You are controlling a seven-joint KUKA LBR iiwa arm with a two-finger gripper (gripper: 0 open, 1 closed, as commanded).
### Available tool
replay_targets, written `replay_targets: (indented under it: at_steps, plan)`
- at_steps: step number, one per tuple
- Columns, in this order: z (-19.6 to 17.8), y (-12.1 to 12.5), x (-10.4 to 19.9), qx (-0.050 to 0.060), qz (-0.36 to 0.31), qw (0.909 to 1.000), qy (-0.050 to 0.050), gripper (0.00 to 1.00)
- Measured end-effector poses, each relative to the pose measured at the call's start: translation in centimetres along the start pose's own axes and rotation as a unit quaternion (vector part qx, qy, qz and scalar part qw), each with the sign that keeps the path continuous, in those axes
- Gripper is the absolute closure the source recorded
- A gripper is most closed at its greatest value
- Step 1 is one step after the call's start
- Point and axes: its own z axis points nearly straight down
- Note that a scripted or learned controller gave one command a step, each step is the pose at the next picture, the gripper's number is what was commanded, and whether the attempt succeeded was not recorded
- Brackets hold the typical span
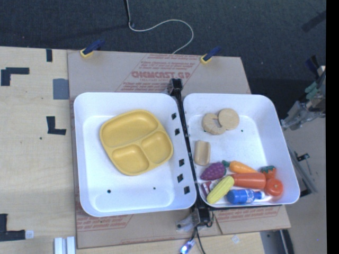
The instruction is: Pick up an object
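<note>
Dark carpet fills the background, and on it stands a pale wooden bench [32, 157] with a sheet of brown cardboard [159, 73] under two shallow white bins set side by side. At the cardboard's far corners sit two clamps, each blue and yellow [92, 47]. One thin white cable [159, 26] curls across the carpet above.

One yellow divided plate [136, 141] lies in the left bin [90, 194], with three compartments, its long axis running from upper left to lower right.

Several small toy foods lie in the right bin [265, 115]. Two round tan biscuits [220, 121] overlap near the far side. One beige block [202, 153] stands near the divider, long axis pointing away from the camera. Along the near edge crowd one purple bunch of grapes [213, 170], one carrot [241, 168] lying left to right with its tip to the right, one orange-red sausage shape [249, 181] lying left to right, one ear of yellow corn [220, 189] slanting from lower left to upper right, one blue and white bottle [244, 196] lying on its side, and one red tomato [274, 187]. Something small and red-green behind the tomato is too crowded to name.

At the right edge, outside the bins, a grey part of the arm [304, 112] is partly cut off and blurred, so I cannot tell how the end effector stands or whether it grasps anything
</note>
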Motion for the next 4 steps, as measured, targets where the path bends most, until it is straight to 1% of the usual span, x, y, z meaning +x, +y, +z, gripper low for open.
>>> replay_targets:
  at_steps: [1,2,3,4]
  plan:
    - [1.6,0.0,-2.2,0.0,0.0,1.0,0.0,1.0]
    - [1.3,0.1,-6.9,-0.001,0.0,1.0,-0.001,1.0]
    - [3.7,0.1,-6.7,0.0,-0.001,1.0,0.0,1.0]
    - [7.4,3.0,-6.6,0.0,-0.002,1.0,0.0,1.0]
